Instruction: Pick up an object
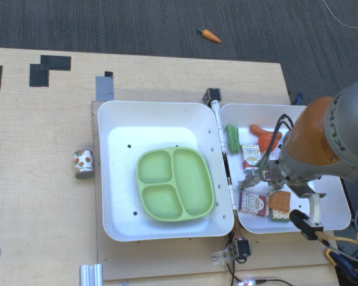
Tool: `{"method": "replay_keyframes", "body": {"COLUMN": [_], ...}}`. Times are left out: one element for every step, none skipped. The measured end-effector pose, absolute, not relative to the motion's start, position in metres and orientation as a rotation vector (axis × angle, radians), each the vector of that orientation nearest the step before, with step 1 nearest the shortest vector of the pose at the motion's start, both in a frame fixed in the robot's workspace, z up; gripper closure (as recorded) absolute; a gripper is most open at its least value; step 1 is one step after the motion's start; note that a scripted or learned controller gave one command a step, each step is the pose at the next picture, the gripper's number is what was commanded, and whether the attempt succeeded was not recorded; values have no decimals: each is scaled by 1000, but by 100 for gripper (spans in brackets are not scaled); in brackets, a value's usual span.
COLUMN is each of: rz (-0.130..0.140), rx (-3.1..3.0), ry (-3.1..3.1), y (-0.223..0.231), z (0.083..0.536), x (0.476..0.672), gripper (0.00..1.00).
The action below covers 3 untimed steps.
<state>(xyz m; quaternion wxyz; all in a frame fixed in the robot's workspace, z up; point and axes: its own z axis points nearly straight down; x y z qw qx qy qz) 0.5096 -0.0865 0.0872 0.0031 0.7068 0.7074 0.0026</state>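
Candidate objects lie crowded in the right bin (343, 218): a green pod (232, 139) near the dividing rim, an orange carrot (264, 134), and small packets (262, 204) toward the near wall. The gripper (255, 179) sits low among them; its grip state cannot be determined. The left bin (116, 177) holds a green divided plate (175, 184), margins open around it.

arm (322, 139) over right bin (340, 216); green tray (176, 183) in left bin (116, 159).

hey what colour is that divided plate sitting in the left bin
Pale green: the three-compartment plastic plate shows best in the overhead camera view.
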Motion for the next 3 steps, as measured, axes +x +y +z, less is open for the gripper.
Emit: {"method": "replay_keyframes", "body": {"rz": [14,14,18], "rx": [2212,2212,2208], "ry": [2216,2216,2218], "y": [-86,-86,-85], "z": [99,99,109], "x": [512,512,513], "gripper": [100,0,100]}}
